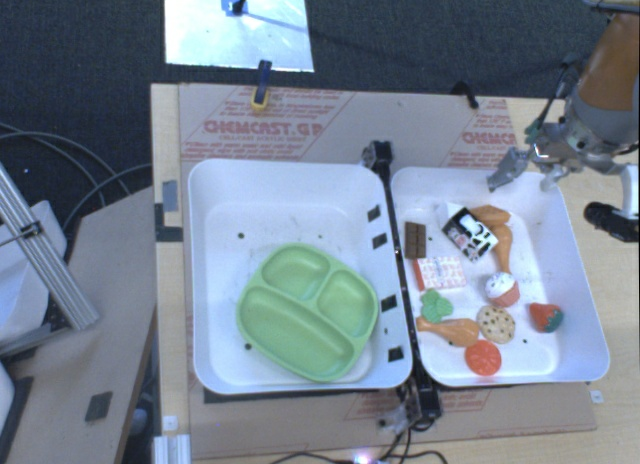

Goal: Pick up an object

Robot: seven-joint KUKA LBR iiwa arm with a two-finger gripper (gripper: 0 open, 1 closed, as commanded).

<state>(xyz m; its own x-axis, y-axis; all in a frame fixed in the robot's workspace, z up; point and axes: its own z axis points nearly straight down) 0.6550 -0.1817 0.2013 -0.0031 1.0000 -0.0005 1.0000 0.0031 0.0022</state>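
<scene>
My gripper (527, 174) hovers over the far edge of the right bin (575, 252), its two fingers spread apart, open, with nothing between them. Several toy foods lie in that bin below and nearer than it. Closest to the gripper are a black-and-white box (469, 233) and an orange drumstick shape (502, 230). Further forward lie a brown chocolate bar (415, 240), a pink wafer (440, 272), a cupcake (502, 289), a strawberry (545, 317), a cookie (495, 324), a green broccoli piece (435, 305), a chicken leg (455, 331) and a red tomato (483, 358).
The left bin (230, 202) holds a green divided plate (307, 310). A black clip strip (390, 252) runs along the seam between the bins. A metal frame (40, 252) and cables stand at the far left. A yellow and blue clamp (261, 87) sits behind the bins.
</scene>
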